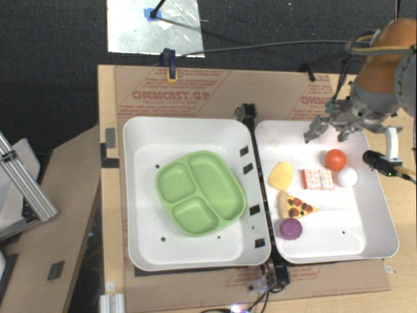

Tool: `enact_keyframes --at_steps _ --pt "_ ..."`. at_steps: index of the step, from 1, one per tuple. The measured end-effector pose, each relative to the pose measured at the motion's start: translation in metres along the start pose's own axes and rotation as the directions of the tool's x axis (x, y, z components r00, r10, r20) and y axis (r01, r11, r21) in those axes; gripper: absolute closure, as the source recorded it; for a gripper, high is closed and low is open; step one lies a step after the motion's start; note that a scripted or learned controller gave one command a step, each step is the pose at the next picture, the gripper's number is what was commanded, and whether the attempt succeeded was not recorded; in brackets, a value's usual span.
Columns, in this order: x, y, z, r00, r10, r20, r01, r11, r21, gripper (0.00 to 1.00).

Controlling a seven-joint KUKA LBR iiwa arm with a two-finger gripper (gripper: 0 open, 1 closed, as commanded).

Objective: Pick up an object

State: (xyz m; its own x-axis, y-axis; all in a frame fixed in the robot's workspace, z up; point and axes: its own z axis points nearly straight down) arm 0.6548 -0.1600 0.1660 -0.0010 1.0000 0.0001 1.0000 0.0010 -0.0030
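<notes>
The right bin (365,237) holds several small toy foods: an orange ball (335,159), a white egg (348,177), a pink-and-white box (317,179), a yellow piece (281,175), a pizza slice (295,206) and a purple round piece (290,227). My gripper (328,130) hangs over the bin's far edge, above and a little left of the orange ball. Its two fingers are spread apart with nothing between them.
The left bin (140,142) holds a green divided plate (199,191). Black clips (247,113) run along the seam between the bins. The arm comes in from the upper right. Brown cardboard (195,90) lies under both bins.
</notes>
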Motion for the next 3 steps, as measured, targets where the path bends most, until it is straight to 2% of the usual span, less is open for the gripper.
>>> enact_keyframes --at_steps 1,2,3 --pt "-0.003 0.0 0.042 1.0 0.0 0.001 0.0 1.0 -0.002 0.0" --pt "-0.003 0.002 0.028 1.0 -0.001 0.002 0.001 1.0 -0.009 1.0" --pt "-0.01 0.008 -0.034 1.0 -0.002 0.003 0.002 1.0 -0.012 1.0"
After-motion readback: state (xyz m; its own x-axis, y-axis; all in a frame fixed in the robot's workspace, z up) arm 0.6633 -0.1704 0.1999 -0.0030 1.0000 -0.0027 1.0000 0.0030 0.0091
